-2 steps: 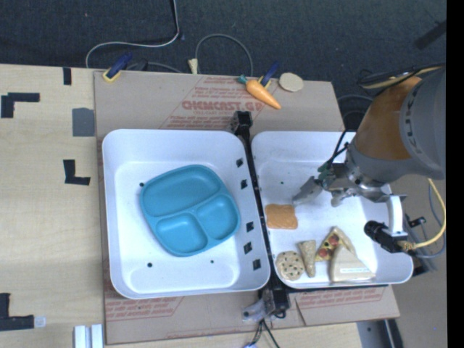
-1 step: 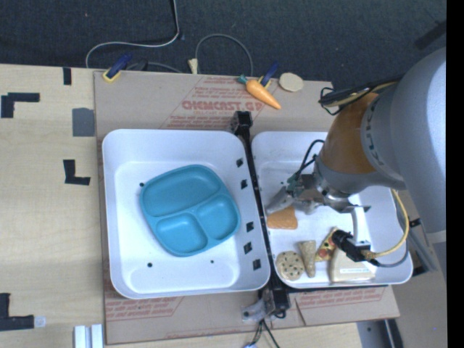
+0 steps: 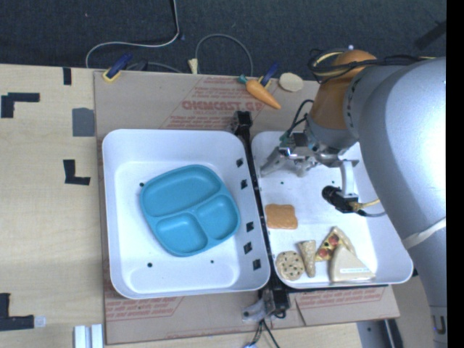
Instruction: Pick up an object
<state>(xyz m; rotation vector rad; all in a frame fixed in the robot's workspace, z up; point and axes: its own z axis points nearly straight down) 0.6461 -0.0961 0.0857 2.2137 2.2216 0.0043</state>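
Observation:
In the right bin (image 3: 391, 256), my gripper (image 3: 284, 166) hovers low over the bare far-left corner, its fingers (image 3: 269, 164) spread open with nothing between them. A slice of toast (image 3: 280, 217) lies just nearer than the gripper, apart from it. Along the near edge lie a chocolate-chip cookie (image 3: 289, 264), a small tan wedge (image 3: 308, 257), a pizza slice (image 3: 330, 244) and a pale sandwich wedge (image 3: 349, 265). The grey arm with its orange band (image 3: 335, 96) covers the bin's far right part.
The left bin (image 3: 119, 151) holds a blue divided plate (image 3: 190, 209). A black divider (image 3: 249, 187) separates the two bins. Beyond the bins, on the cardboard, lie a toy carrot (image 3: 262, 93) and a beige round piece (image 3: 291, 83). Cables run behind.

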